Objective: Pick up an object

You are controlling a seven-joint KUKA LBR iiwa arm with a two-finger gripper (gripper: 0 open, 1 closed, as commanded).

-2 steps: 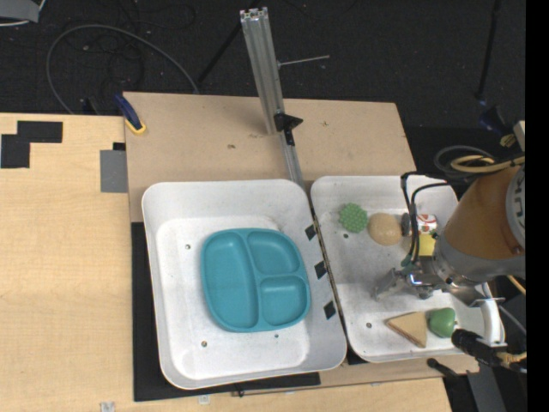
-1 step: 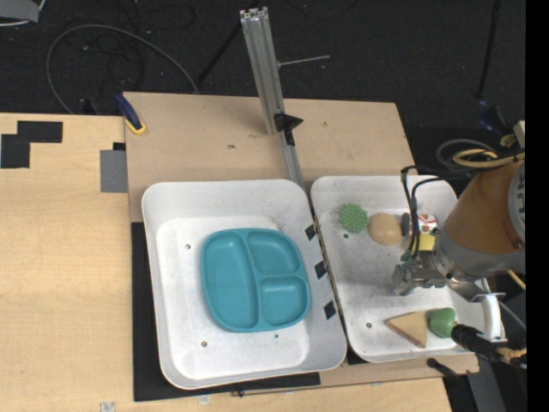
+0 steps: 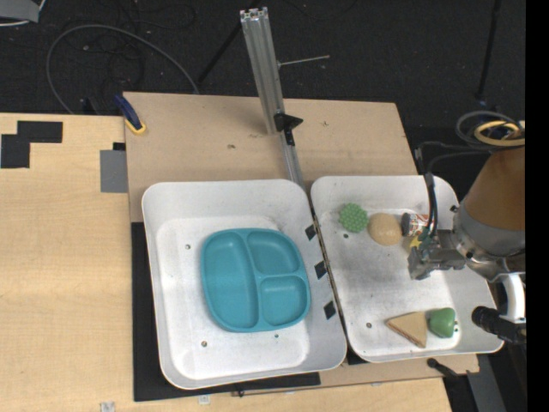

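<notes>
White bins sit side by side on the bench: the left bin (image 3: 167, 230) bears a teal divided tray (image 3: 255, 279), and the right bin (image 3: 369, 316) holds a green knobbly ball (image 3: 352, 217) touching a tan round object (image 3: 385, 229) near its far side, with a tan wedge (image 3: 408, 328) and a green rounded piece (image 3: 443, 322) together at its near corner. The gripper (image 3: 420, 260) hangs low over the right bin, just beside the tan round object; how it is set I cannot tell.

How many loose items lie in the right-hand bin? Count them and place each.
4. A green bumpy ball and a tan ball sit side by side near the far edge; a tan wedge and a green piece touch at the near edge. The gripper may hide more.
</notes>
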